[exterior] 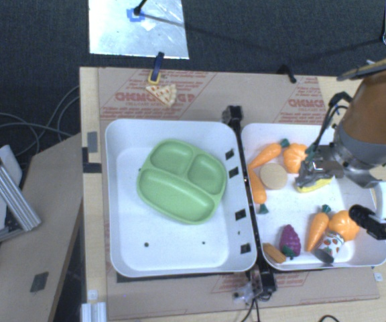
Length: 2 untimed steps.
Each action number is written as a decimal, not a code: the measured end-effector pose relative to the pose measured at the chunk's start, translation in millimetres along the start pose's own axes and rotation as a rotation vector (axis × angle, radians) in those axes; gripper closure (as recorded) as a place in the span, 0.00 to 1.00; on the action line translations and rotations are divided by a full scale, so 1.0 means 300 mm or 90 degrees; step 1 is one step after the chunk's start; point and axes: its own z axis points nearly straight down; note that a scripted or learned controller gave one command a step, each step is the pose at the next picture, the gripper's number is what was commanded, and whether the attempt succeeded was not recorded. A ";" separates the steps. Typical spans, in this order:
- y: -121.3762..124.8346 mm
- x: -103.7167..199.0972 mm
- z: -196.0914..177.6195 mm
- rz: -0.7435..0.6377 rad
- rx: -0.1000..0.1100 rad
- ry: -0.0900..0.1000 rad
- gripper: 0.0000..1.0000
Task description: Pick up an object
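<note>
Arm [374,119]: from right | gripper [311,170]: low over yellow toy [315,180]

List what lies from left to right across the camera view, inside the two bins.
Green divided plate → long carrot → beige round piece → purple grapes → yellow item under the gripper → small carrot → orange fruit.

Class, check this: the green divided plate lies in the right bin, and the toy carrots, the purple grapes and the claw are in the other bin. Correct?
Not quite. In the camera view the green divided plate lies in the left bin. The carrots, the purple grapes and the claw are in the right bin.
</note>
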 end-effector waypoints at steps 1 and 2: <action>-0.019 0.014 -0.033 0.002 -0.002 -0.001 1.00; -0.048 0.043 -0.012 0.002 -0.001 -0.001 1.00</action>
